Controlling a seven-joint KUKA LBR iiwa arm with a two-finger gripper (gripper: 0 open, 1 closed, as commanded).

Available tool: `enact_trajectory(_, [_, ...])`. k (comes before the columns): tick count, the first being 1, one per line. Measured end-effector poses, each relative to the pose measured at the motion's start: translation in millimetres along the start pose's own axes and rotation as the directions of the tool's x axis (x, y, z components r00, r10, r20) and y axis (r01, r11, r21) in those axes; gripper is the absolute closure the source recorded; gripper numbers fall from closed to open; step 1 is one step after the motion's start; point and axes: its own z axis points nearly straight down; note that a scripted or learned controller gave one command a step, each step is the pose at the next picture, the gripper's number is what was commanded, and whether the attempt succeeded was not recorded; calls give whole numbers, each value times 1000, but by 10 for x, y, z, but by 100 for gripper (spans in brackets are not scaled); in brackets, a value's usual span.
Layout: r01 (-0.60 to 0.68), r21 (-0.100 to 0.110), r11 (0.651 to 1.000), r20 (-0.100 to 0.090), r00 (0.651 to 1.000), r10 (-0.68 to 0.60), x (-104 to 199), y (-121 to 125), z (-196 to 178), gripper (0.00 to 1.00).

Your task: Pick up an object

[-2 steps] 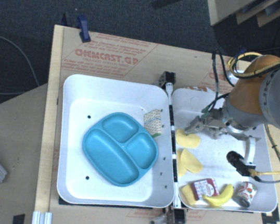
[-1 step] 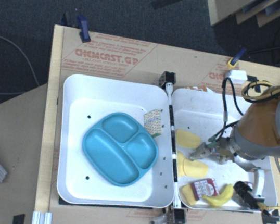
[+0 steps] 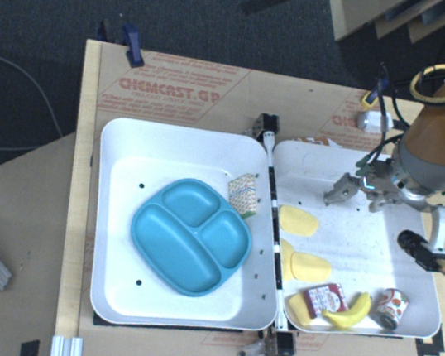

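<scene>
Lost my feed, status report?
Gripper open, holding nothing, above right bin. Banana, can untouched near front edge. Path clear.

The tabletop [image 3: 212, 87] is covered with a brown sheet that carries red printing. Along the far edge, above the left bin [image 3: 112, 189], the large red letters read about "CHEMCAST GP", with a line of small red print over them which is too fine to read. At the far right corner the same red printing appears again, partly hidden, and cannot be read there. In the right bin [image 3: 380, 240], near its front edge, a small red packet [image 3: 325, 299] and a small can [image 3: 391, 305] have labels, but their words are too small to read.
</scene>
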Motion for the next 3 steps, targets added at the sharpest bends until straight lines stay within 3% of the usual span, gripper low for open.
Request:
enact_trajectory(1, [-4,6,1000,-1,1000,4,-532,-978,528,0])
enact_trajectory(2, [2,3,1000,-6,1000,-2,-770,-252,583,0])
enact_trajectory(3, [4,13,1000,-18,1000,-4,-769,640,590,0])
